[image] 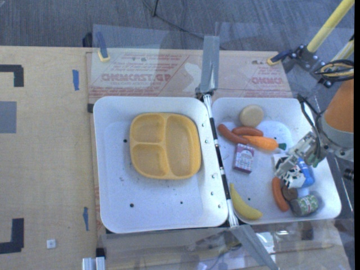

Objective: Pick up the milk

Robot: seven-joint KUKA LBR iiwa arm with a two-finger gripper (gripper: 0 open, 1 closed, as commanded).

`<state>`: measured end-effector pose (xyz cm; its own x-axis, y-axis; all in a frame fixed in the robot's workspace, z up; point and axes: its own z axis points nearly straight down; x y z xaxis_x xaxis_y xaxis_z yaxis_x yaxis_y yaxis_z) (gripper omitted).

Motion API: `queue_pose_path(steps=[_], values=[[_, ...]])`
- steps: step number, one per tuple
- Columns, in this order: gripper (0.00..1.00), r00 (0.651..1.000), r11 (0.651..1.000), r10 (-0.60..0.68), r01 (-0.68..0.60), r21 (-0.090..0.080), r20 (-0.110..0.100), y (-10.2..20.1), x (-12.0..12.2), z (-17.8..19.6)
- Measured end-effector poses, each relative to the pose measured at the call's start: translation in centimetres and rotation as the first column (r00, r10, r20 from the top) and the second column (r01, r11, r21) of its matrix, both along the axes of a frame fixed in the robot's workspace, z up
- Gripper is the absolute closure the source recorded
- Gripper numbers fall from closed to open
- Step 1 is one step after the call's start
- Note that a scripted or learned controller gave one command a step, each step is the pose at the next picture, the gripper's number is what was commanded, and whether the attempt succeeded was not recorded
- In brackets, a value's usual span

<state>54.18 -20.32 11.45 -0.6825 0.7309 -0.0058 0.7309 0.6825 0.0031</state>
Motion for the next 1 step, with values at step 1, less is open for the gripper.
queue_pose_path(steps=[1], values=[[0.0,1.0,1.0,0.005,-0.005,0.004,0.002,-0.52,1.11,-2.68]])
